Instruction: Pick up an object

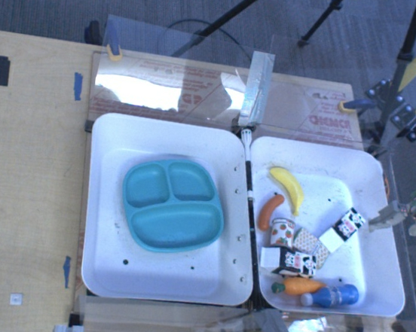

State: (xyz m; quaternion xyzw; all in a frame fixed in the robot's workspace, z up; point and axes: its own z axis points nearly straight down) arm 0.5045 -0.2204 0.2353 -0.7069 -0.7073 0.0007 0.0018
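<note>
Turquoise plastic, a smooth divided plate [173, 203] with three compartments lies in the left bin [98, 253]. Right of it, the right bin [373, 297] holds a curved yellow banana [287, 187], an orange sausage shape [270, 210], a carrot [301, 286], a blue bottle [333, 296] and small printed cartons [342, 228]. At the right edge of the frame the hand [387, 217] is blurred; I cannot tell its state.
</note>
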